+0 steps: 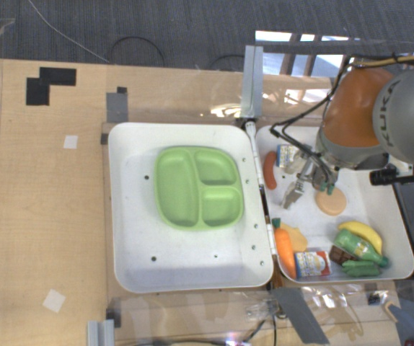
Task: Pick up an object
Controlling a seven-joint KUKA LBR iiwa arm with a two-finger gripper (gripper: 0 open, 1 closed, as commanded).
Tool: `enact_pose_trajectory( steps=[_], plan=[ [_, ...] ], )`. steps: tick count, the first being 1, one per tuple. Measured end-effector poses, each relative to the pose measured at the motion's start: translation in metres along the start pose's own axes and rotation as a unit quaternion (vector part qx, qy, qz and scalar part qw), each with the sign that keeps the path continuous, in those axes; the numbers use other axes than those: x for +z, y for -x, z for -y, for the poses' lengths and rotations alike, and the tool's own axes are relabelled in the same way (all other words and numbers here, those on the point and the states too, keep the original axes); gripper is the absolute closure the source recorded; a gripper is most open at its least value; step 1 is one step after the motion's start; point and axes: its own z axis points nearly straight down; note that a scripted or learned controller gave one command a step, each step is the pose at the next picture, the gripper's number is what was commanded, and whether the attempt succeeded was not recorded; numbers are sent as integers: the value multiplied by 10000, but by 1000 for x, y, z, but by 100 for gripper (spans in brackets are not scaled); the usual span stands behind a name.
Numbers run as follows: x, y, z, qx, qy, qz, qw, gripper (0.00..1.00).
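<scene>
Arm: the grey arm reaches in from the right over the right bin (403,245), orange band above the wrist.
Jaws: the jaws of the gripper (293,195) hang released, with nothing between them, over bare bin floor.
Things to pick: all lie in the right bin: a red sausage (269,170) by its left wall, a tan round disc (331,203) just right of the jaws, a carrot (284,246) and a small can (311,264) at the near left, a banana (361,233) and a green bottle (358,246) at the near right.
Left bin: holds a green divided plate (197,187).
Step in hand: choosing a target and lining up, as I judge it.
Doing it well: the sausage stands apart from its neighbours, so it looks the safest pick; span its narrow width and descend straight.
Risk: the disc lies flat and may slip; the near-right cluster is crowded.
</scene>
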Motion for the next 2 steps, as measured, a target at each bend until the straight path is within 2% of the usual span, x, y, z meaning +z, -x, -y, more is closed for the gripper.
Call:
enact_pose_trajectory(
  steps=[1,2],
  plan=[
    [-1,38,-14,-270,-61,-167,9995,0],
    [-56,55,9,-1440,-5,-11,9896,0]
  ],
)
